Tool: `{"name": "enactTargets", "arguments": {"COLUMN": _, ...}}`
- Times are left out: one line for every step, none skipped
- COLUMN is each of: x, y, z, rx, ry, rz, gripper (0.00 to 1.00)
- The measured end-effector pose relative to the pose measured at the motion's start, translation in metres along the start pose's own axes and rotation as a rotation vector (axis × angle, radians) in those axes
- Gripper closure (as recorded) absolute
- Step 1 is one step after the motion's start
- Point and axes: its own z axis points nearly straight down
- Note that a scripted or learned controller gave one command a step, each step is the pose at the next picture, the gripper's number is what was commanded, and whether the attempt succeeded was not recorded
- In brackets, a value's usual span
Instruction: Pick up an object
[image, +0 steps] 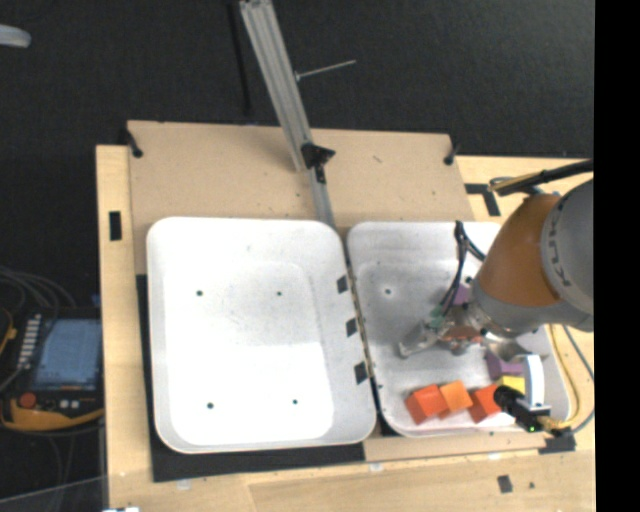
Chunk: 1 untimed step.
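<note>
1. the end effector (432, 335) hangs low in the right bin (400, 260) — whether clenched or released, i cannot tell.
2. orange blocks (440, 400) lie near the bin's front wall — likely light, rigid; grip across flat sides.

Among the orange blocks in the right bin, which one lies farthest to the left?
The darker red-orange block. It lies left of the lighter orange block beside it and the third orange block further right.

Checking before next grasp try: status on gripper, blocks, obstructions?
Gripper low in right bin, finger state unclear. Orange blocks clustered at bin's near edge, not held. Arm overhangs bin's right side, partly covers the yellow piece.
</note>
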Motion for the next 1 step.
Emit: {"name": "enactTargets", "arguments": {"x": -0.0012, "y": 0.0013, "z": -0.0125, "rx": -0.006, "ry": 0.000, "rz": 0.007, "gripper": 1.00}}
